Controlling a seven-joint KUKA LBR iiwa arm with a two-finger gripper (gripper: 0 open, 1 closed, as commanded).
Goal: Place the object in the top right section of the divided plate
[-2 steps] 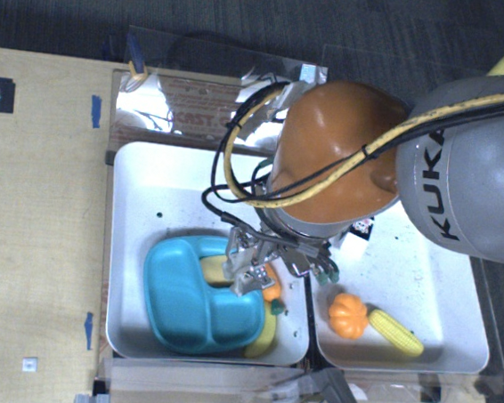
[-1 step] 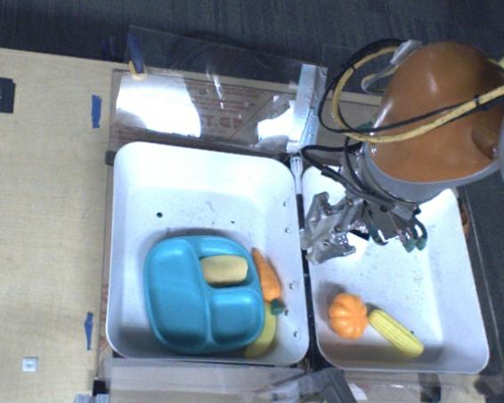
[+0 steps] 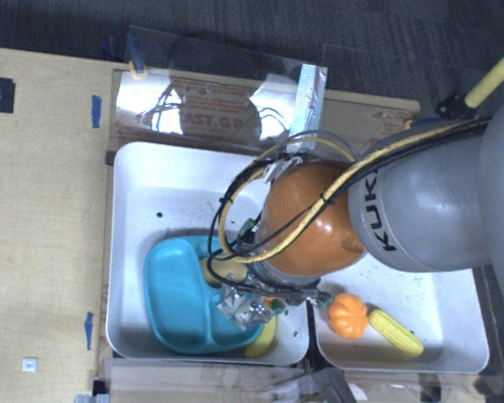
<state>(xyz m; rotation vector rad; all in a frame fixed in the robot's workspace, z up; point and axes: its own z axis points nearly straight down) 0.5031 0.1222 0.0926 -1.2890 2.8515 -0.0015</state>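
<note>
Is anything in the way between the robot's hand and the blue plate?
Nothing visible is. The gripper sits right over the right edge of the blue plate, beside a yellow thing. The pumpkin and corn lie apart in the right bin.

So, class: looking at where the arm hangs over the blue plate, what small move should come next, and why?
Probably a slight lift to check the grasp. The gripper hangs low over the divided blue plate's right edge, beside a yellow object, and the wrist hides whether anything is held. The toy pumpkin and corn lie in the right bin.
</note>
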